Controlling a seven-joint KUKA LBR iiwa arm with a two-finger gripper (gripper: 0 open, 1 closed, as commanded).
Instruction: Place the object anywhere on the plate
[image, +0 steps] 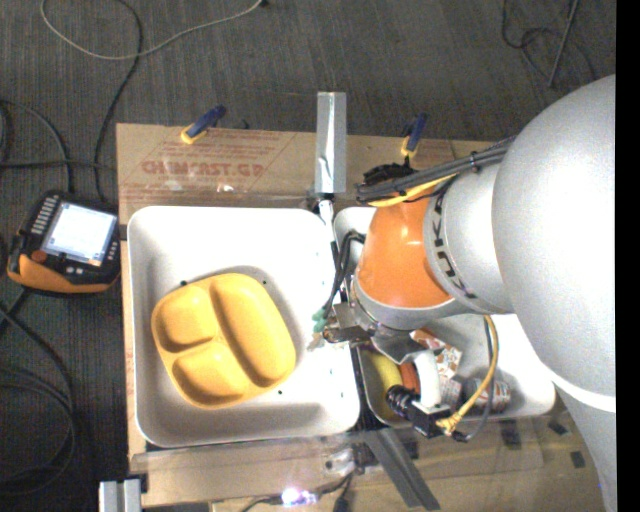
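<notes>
Currently: nothing seen on yellow sectioned plate (224, 338) | gripper (335, 325) at divider, plate left of it | jaw state cannot be told | placement judged pending

The yellow divided plate (224, 338) is lying toward the left bin's (150, 240) front-left part, leaving bare white floor showing along the bin's back wall and right wall, where a gripper could be descending freely. The arm (470, 240) is looming over the right bin (535, 395), covering most of it and blocking access from above; cluttered items (440, 375) are crowding its front-left corner.
</notes>
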